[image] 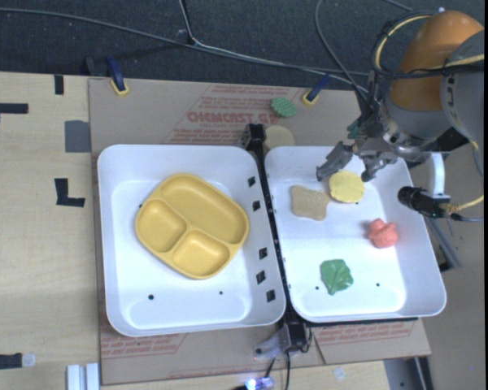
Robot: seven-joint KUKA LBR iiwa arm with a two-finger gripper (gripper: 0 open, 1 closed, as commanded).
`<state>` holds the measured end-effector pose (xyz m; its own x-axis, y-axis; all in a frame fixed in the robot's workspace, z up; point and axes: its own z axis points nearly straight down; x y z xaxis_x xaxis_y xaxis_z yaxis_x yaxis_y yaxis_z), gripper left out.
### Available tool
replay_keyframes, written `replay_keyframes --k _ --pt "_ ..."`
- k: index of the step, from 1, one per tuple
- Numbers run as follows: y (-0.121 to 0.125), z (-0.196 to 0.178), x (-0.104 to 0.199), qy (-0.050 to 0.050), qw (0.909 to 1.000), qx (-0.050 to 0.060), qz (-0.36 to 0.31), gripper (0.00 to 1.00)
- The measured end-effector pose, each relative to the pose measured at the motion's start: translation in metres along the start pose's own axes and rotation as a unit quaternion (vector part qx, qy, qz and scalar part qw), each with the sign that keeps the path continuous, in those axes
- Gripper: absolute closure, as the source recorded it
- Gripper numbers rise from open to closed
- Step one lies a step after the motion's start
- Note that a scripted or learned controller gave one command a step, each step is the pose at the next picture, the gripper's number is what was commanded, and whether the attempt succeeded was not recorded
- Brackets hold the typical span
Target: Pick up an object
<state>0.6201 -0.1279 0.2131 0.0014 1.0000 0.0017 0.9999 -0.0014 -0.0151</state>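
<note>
Your claw [351, 167] hangs over the far part of the right white bin [423, 295]; its two dark fingers [332, 163] are spread wide apart, one to the left and one to the right, and nothing is between them; it holds nothing yet.

Just near the claw, almost under it, lies a round flat yellow piece [346, 188] on the bin floor; the right finger looks very close to its far edge, but you cannot tell if it touches. Just to the left of the yellow piece lies a flat tan piece shaped like a slice of bread [310, 203]; the two are close, maybe touching at one edge. Well to the right and nearer lies a small pink lumpy piece [382, 233]; nearer again sits a green leafy piece [336, 276], apart from the others.

In the left white bin [114, 299] rests a yellow plastic tray with three dips [192, 225]; it is far from the claw.

You seem to be at the reaching step; the grab is not done yet. The yellow round piece looks like the one to go for. Next you would need to come a little nearer, go down so a finger sits on each side of it, then squeeze and lift; mind the tan piece beside it, since a finger could bump it.
</note>
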Motion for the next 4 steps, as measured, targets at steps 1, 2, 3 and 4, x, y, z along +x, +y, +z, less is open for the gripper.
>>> replay_keyframes --k 1,2,3,4 --pt "0.003 -0.008 0.000 -0.001 1.0000 -0.007 -0.002 0.00" --pt "0.001 0.036 -0.002 -0.001 1.0000 -0.005 -0.001 0.00" --pt "0.003 0.080 -0.004 -0.001 1.0000 -0.005 -0.001 0.00" --pt "0.004 0.129 -0.004 -0.001 1.0000 -0.008 -0.001 0.00"
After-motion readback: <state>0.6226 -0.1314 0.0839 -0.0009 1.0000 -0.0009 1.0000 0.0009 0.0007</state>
